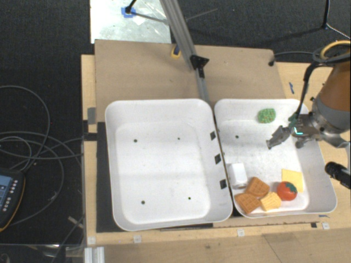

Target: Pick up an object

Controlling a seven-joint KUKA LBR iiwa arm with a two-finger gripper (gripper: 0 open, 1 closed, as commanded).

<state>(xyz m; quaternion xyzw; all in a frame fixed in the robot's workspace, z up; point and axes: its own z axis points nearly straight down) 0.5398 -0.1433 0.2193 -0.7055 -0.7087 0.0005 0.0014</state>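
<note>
Clearly, from my remote seat, I see the grey two-finger gripper [282, 136] hanging over the middle of the right-hand shallow white bin [323, 171], its arm coming in from the right with the orange band above the wrist partly cut off by the frame edge. I judge it is parked between the targets because nothing has been chosen yet: the fuzzy green round object [266, 115] lies near the bin's far wall, well apart from the fingers, while the other pieces crowd the near corner. There I make out a small white block [238, 173] beside the bin's left wall, two brown waffle-like biscuits [253, 194], a pale yellow cracker square [270, 201] touching them, a red tomato-like toy with a green top [286, 190], and a yellow cheese-like wedge [292, 178] just behind it. Nothing sits between the fingers that I can see, but at this slant I cannot tell how wide they stand. The left-hand white bin [118, 163] holds only dark specks.
</note>
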